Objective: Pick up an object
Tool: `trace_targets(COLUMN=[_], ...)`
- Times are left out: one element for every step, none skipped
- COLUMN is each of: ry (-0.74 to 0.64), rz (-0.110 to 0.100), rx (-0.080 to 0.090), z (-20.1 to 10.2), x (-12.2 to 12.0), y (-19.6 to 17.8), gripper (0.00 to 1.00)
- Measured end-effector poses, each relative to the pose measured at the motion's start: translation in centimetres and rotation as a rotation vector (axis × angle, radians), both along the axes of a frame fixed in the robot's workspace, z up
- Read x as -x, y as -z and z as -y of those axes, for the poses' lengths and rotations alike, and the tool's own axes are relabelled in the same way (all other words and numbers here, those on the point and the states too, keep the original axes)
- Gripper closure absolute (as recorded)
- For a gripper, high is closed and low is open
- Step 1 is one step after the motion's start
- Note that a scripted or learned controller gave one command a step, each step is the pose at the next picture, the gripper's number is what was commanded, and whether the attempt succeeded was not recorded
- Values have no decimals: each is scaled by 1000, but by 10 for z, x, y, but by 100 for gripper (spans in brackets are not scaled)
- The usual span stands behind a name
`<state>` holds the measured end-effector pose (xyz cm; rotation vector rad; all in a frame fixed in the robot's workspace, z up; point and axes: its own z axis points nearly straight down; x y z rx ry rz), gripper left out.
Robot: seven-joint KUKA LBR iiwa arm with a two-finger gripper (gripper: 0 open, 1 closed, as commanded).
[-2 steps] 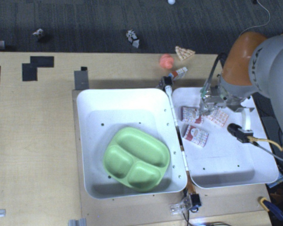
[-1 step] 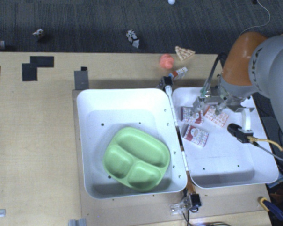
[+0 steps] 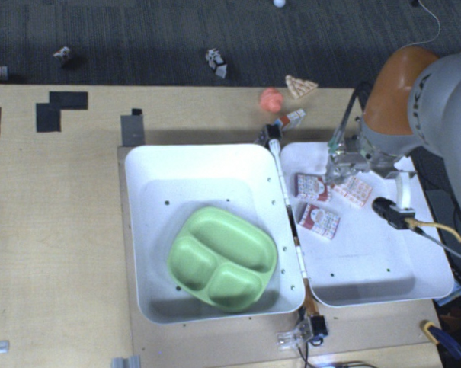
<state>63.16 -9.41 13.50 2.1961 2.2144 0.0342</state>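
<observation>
A: Where's our claw (image 3: 338, 169)?

B: Low in the right bin (image 3: 371, 268), near its far edge. We can't tell if it's open or closed.

A: And the packets?

B: One packet (image 3: 310, 186) lies just left of the claw, another packet (image 3: 319, 220) nearer us, a third (image 3: 358, 191) just right.

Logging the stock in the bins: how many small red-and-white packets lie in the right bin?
3. One packet lies near the bin's left wall, one just below it toward the middle, one right of the gripper. The arm may hide more.
</observation>
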Motion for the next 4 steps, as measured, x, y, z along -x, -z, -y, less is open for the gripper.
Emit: trace_targets(ry=[0,-2,-2,7], rz=[-1,4,3,-11], rx=[0,-1,-1,-1], z=[0,-1,-1,-7], x=[0,-1,-1,28], y=[0,-11,-11,44], gripper=[0,100,0,0])
